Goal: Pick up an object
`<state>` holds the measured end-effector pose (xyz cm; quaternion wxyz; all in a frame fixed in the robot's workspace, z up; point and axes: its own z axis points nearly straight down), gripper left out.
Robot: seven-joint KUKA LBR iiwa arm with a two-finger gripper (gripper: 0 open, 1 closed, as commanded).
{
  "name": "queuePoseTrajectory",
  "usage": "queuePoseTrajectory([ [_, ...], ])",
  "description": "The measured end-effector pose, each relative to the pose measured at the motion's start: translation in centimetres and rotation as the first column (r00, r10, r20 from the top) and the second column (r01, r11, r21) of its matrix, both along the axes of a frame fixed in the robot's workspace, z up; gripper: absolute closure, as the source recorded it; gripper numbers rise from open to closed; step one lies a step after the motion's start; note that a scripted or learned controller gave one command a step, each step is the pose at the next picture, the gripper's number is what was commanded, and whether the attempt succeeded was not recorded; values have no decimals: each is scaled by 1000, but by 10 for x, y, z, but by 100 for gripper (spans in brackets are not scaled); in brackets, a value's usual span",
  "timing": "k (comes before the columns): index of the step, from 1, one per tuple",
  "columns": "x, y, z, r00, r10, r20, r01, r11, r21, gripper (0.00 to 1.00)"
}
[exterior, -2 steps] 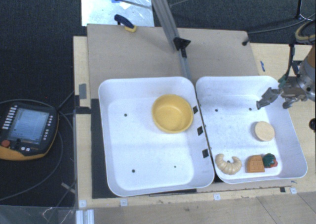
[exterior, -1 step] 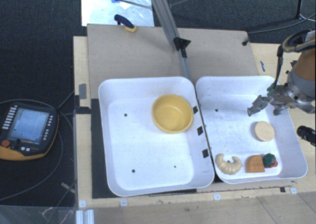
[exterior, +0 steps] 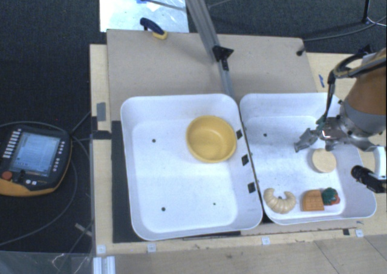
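The right bin (exterior: 284,109) holds a round cream disc (exterior: 324,162) near its right side. Along its front wall lie a pale croissant (exterior: 280,200), an orange square cracker (exterior: 312,201) and a small green and red piece (exterior: 330,196). My gripper (exterior: 320,140) hangs over the right bin, just behind and slightly left of the disc, and I see nothing held in it. The grey arm with its orange band (exterior: 367,94) comes in from the right. A yellow bowl (exterior: 211,138) sits upright at the back right of the left bin (exterior: 151,182).
The two bins meet at a ridge with black clips (exterior: 245,159). A metal pole (exterior: 202,16) slants over the cardboard behind the bins. A teach pendant (exterior: 31,158) lies on the floor at far left.
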<state>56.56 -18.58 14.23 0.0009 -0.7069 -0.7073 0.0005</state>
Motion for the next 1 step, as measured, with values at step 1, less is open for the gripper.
queuePoseTrajectory([
  [1,0,0,-51,1000,0,0,0,1000,0,0],
])
